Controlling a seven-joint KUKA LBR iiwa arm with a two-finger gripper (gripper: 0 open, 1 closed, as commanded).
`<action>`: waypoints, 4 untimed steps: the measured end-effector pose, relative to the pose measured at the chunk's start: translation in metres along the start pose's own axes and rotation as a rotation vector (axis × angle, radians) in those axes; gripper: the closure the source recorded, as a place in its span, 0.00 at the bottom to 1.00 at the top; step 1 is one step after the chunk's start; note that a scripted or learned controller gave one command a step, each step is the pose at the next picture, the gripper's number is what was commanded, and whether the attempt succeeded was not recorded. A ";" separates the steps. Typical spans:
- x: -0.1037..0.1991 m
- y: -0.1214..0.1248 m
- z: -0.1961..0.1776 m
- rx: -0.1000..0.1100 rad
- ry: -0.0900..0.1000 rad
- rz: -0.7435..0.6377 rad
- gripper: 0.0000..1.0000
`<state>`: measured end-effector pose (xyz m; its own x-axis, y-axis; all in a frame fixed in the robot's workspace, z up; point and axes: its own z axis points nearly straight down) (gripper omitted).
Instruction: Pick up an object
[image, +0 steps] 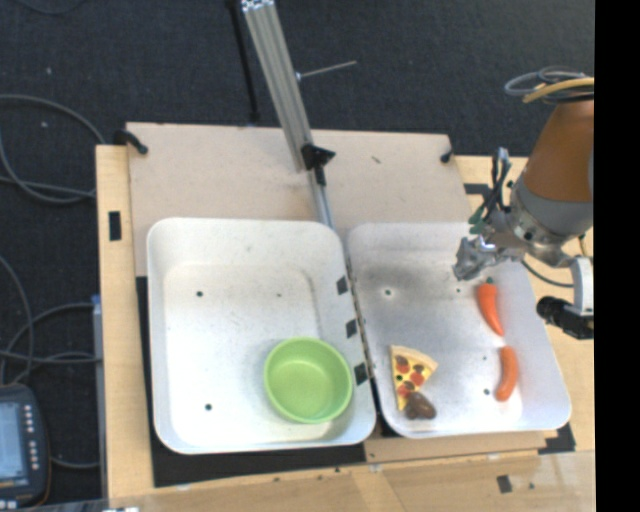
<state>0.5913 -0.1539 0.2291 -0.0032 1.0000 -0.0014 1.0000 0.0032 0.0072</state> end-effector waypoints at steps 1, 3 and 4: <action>0.059 -0.006 -0.006 0.006 0.004 -0.005 1.00; 0.163 -0.002 0.006 0.008 0.003 -0.004 1.00; 0.213 -0.003 0.009 0.007 0.003 -0.005 1.00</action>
